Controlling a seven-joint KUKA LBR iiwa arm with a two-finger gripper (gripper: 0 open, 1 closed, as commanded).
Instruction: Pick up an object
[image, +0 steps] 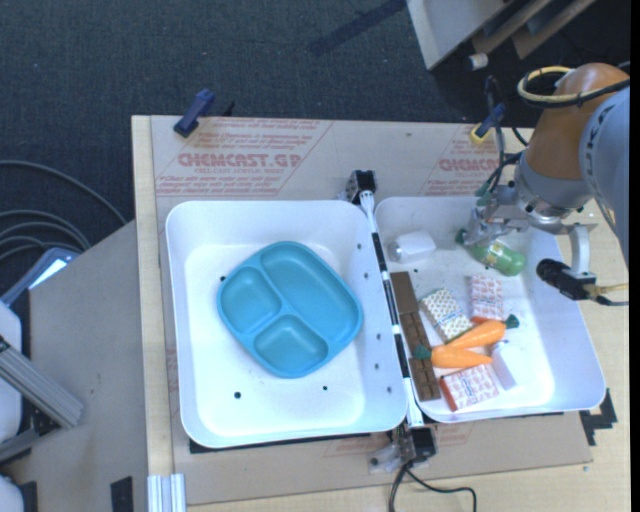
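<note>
My gripper hangs over the back of the right bin, below the arm's orange band. A small green object lies right at its tip; whether it is held cannot be told. Further forward in the same bin lie an orange carrot, a white block, a long brown bar and three patterned packets.
A blue divided plate sits in the middle of the left bin. A black clamp stands where the two bins meet at the back. Cables trail off the arm at the right.
</note>
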